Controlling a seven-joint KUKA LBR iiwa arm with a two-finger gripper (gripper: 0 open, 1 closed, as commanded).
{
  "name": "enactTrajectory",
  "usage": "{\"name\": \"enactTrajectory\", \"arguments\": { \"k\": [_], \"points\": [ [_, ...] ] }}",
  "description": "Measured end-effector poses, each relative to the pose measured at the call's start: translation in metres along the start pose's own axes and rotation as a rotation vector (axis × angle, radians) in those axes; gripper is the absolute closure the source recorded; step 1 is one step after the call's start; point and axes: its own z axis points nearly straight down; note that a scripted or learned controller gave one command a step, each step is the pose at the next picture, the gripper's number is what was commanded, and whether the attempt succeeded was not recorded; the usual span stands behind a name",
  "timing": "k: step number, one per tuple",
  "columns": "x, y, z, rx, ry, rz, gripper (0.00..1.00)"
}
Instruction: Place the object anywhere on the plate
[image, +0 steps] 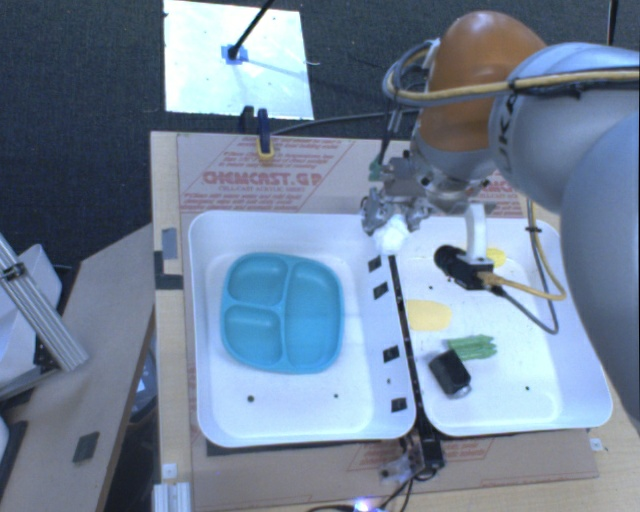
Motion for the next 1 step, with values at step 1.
{"name": "enactTrajectory", "arguments": {
  "k": [1],
  "points": [
    [0.0627,-0.0015,0.0112,0.000,0.000,-0.001,1.00]
  ]
}}
